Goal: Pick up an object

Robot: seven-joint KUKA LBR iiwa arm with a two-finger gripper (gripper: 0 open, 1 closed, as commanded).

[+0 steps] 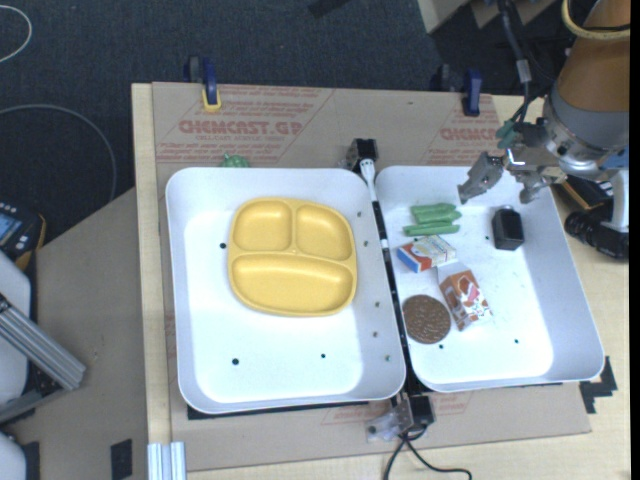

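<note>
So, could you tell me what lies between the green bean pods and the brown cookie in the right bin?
In the camera view, a small red, white and blue carton lies between the green bean pods and the brown cookie.

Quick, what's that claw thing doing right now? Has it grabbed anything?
Gripper: open, holding nothing, hanging over the far end of the right bin.

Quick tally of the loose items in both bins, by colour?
Yellow: 1, divided plate
Green: 1, bean pods
Black: 1, small block
Brown: 1, round cookie
Red and white: 2, carton, packet
Total: 6
</note>
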